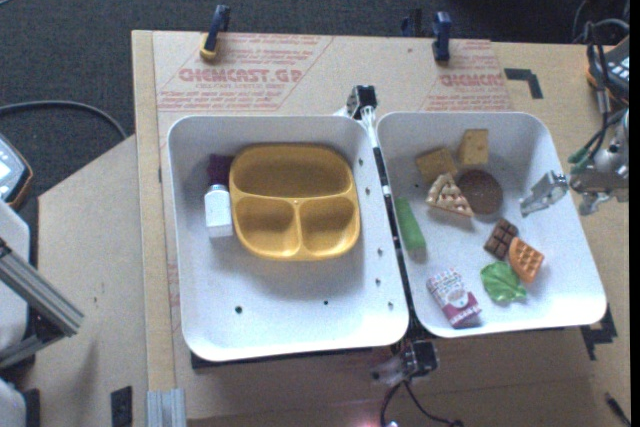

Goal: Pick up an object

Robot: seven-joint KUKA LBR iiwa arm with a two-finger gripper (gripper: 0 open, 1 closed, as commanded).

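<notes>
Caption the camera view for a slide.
Gripper at right bin's edge near toy food; yellow tray in left bin.

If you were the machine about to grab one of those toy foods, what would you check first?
1. Gripper is over the right bin: ok, at its right rim.
2. Nothing between its fingers: ok.
3. Fingers apart enough to take an item: cannot tell.
4. A target is near: ok, the chocolate piece and orange waffle lie just below it in the view.
5. Target stands free: not ok, those two touch, and the green leaf lies against the waffle.
6. Left bin's yellow divided tray is out of the way: ok.
</notes>
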